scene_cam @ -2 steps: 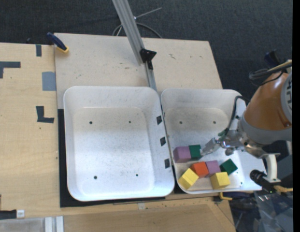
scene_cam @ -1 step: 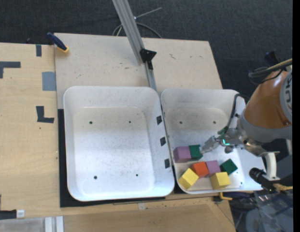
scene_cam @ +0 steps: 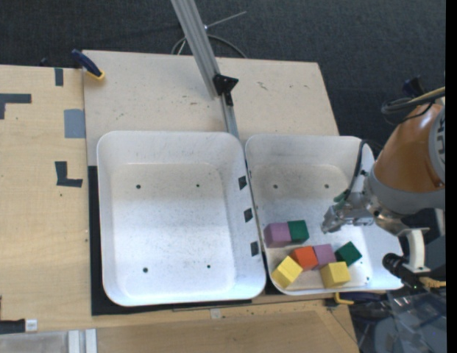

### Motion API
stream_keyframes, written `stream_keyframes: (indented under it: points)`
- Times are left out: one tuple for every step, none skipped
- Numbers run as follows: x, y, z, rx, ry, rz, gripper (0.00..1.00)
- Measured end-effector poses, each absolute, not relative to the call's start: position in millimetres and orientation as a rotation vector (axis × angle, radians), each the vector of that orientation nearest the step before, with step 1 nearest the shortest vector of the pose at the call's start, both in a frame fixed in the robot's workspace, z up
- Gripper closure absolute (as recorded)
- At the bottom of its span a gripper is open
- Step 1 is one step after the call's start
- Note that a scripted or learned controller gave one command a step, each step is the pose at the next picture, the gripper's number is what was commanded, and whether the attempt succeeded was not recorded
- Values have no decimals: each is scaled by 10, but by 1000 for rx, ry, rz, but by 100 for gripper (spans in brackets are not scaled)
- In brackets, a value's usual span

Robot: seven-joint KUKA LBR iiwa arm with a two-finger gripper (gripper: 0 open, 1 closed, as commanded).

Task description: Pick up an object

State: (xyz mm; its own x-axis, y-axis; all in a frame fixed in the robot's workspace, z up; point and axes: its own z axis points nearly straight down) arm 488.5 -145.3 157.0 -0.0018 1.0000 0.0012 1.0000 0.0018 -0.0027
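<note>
The gripper (scene_cam: 336, 220) is hanging over the right side of the right bin (scene_cam: 302, 149), above the blocks; whether it is spread or closed cannot be told here, and nothing is showing in its grasp. Just below it the dark green block (scene_cam: 349, 253) is lying near the bin's right wall. To the left, a purple block (scene_cam: 277, 234) and a green block (scene_cam: 297, 231) are sitting touching. Beneath them an orange block (scene_cam: 306, 257) and a pale purple block (scene_cam: 324, 254) are crowding together, with two yellow blocks (scene_cam: 288, 271) (scene_cam: 335, 273) along the front wall. The left bin (scene_cam: 169, 144) is lying beside. A metal pole (scene_cam: 199, 39) is slanting across the bench (scene_cam: 37, 168).
</note>
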Motion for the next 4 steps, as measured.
stream_keyframes:
  points:
    - [4883, -1453, 1566, -2217, -2221, 2, 0]
    - [4890, -1239, 1138, -2233, -2232, -14, 0]
    - [4902, -1096, 1087, -2249, -2232, -17, 0]
    - [4836, -1232, 1845, -2226, -2226, -4, 0]
